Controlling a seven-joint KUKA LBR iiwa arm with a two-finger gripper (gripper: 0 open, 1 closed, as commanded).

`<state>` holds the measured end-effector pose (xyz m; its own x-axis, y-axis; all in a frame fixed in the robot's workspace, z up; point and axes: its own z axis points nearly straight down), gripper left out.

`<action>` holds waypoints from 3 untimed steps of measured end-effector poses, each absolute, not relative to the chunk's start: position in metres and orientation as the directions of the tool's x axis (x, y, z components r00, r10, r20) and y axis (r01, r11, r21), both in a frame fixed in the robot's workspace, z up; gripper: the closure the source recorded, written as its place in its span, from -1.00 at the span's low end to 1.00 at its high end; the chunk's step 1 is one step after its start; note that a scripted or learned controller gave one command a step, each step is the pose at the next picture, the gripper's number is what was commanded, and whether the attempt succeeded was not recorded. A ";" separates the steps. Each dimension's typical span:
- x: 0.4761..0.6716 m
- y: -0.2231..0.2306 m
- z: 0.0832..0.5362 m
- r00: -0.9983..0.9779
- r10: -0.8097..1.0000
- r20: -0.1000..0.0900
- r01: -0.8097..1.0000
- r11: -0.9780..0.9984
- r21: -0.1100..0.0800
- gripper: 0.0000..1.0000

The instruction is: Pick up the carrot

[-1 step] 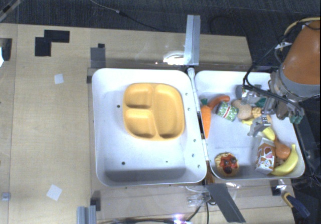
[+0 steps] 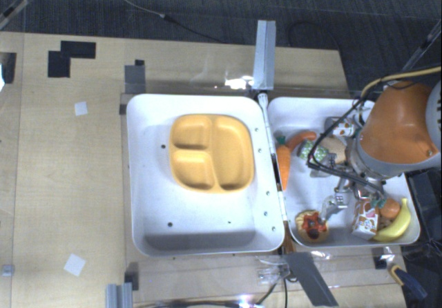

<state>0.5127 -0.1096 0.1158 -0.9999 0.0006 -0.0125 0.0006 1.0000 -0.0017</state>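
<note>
Wires and the arm's wide orange band (image 2: 399, 127) cover much of the right bin (image 2: 297, 112), so several small things beneath are only partly seen. The fingers (image 2: 336, 204) hang low over the middle of that bin, pointing down toward its near side; they look slightly apart with nothing between them, though they are small and hard to read. The carrot (image 2: 283, 165) lies lengthwise along the right bin's left wall, just beside the divider between the two bins, its green top toward the far end. It sits well to the left of the fingers and apart from them. A reddish item (image 2: 301, 139) near the carrot's top is half hidden by cabling. At the near edge rests a small round dish of mixed food (image 2: 312, 224). A carton (image 2: 364, 219) and a banana (image 2: 395, 226) lie in the near right corner, partly under the arm. The left bin (image 2: 148, 182) holds a yellow divided tray (image 2: 210, 152). Both bins sit on a pale wooden desk (image 2: 62, 182).
</note>
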 end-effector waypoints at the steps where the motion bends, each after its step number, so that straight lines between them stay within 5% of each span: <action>1: 0.491 -0.201 0.089 -1.000 0.001 -0.014 0.001 1.000 -0.006 -1.00; 2: 0.490 -0.205 0.095 -0.894 0.447 -0.009 0.447 0.894 0.002 -1.00; 3: 0.532 -0.145 0.089 -0.732 0.681 -0.011 0.681 0.732 0.010 -1.00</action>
<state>0.5316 -0.1447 0.0889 -0.7318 0.6814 -0.0107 0.6813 0.7319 0.0097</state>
